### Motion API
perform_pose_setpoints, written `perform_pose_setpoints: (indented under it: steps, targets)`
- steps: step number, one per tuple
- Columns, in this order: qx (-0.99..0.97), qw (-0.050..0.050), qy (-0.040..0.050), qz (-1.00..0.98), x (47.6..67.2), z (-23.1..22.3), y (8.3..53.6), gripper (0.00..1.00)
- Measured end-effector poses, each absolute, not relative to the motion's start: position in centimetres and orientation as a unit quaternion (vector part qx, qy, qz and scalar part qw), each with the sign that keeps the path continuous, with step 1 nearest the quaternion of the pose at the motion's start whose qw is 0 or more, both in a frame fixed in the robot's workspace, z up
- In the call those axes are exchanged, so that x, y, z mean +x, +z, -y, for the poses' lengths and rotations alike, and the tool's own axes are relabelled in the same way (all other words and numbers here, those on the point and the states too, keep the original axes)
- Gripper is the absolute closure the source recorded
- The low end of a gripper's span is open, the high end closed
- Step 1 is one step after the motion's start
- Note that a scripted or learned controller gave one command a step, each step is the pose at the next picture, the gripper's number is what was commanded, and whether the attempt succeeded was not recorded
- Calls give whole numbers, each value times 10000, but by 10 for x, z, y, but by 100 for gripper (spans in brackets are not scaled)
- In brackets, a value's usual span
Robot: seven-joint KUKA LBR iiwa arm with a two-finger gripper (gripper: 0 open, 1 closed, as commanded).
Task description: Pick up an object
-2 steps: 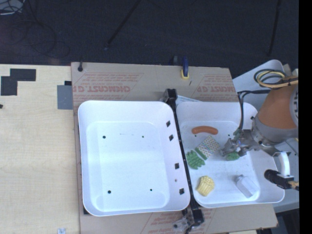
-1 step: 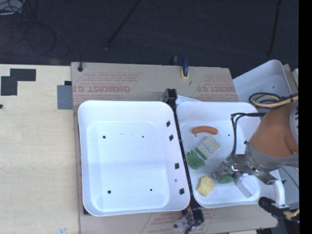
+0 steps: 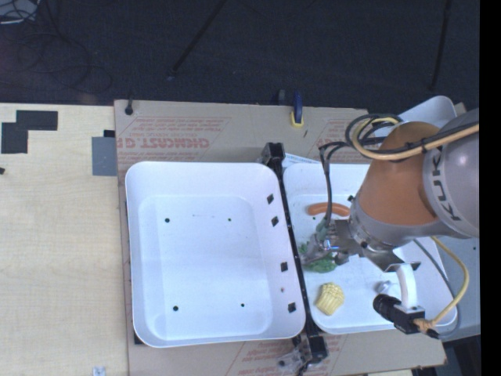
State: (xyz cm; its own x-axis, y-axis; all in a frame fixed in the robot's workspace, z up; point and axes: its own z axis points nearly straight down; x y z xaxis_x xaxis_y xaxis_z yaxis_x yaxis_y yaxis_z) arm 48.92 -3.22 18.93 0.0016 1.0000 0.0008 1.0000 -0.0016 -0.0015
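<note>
You cannot tell how the jaws stand: the gripper is small and partly hidden under the arm, and it merges with the green thing right below it. Whether it touches or grasps that green thing is not clear either.

You see the arm reaching in from the right, its orange band over the right bin, with the gripper low near that bin's left wall.

In the right bin you have three things. The green thing lies just under the gripper, close to the divider between the bins. A yellow corn piece sits nearer the front edge, apart from the gripper and just beside the green thing. An orange carrot lies toward the back, partly covered by the arm.

The left bin sits alongside, touching the right one at black clips. Both rest on a cardboard sheet on the bench.
</note>
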Motion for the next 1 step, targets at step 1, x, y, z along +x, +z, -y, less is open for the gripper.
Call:
perform_pose_setpoints:
  steps: [1]
  targets:
    - [-7058,-6,-8,7084,510,-15,285,100]
